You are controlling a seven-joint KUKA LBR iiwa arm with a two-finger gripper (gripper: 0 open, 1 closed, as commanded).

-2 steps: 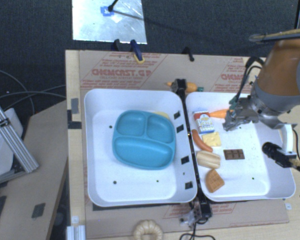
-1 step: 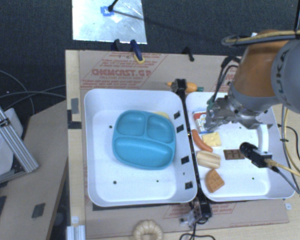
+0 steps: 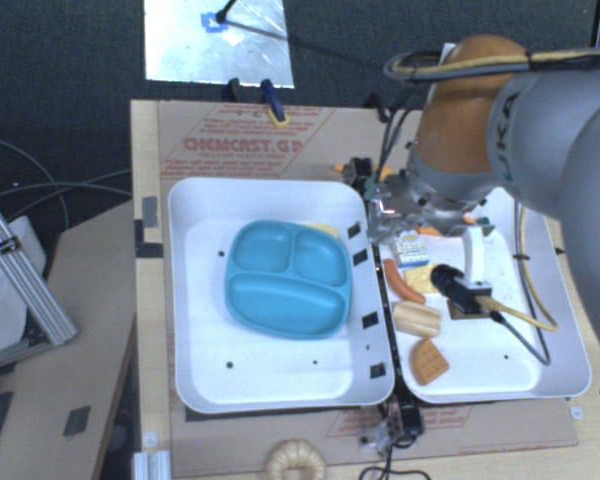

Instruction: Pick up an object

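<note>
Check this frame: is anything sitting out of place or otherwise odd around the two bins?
One thing stands out: a pale ring-shaped item, like a small doughnut, lies outside both bins on the bench's front edge, below the left bin. The blue divided tray sits askew in that bin. The right bin's small items lie loosely clustered.

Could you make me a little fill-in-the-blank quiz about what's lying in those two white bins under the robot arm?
1. The blue tray with three sections lies in the ____ bin as the camera sees it.
2. The waffle-patterned cracker lies in the ____ bin.
3. The band above the arm's wrist is ____.
4. The toy hot dog lies just ____ the bread roll in the picture.

Missing words: left; right; orange; above
</note>
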